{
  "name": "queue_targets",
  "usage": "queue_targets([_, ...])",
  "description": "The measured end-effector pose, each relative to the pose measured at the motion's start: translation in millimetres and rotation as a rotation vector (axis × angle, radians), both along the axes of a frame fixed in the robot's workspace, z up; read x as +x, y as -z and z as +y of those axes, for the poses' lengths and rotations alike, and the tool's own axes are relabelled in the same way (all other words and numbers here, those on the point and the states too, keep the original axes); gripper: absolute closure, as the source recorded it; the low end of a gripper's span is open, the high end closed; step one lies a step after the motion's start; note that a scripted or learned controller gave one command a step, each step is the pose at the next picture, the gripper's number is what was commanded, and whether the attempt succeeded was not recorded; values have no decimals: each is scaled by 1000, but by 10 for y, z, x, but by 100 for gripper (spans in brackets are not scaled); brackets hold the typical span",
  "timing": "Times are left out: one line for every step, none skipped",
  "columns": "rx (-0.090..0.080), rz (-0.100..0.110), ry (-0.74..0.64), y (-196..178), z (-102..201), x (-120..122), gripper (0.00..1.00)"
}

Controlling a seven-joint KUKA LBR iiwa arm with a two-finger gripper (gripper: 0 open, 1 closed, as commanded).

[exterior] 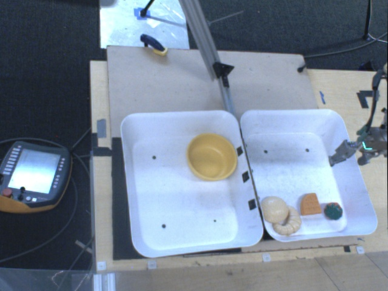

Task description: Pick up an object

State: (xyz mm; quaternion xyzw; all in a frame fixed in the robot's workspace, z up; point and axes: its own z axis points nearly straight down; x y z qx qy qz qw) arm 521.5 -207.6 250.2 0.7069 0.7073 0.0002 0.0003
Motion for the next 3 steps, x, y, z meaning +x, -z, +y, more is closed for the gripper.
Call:
queue_targets([0,0,0,0,0,1,0])
queue_targets([1,4,0,608,40,30,0])
queue_targets([2,5,1,1232,37,2,0])
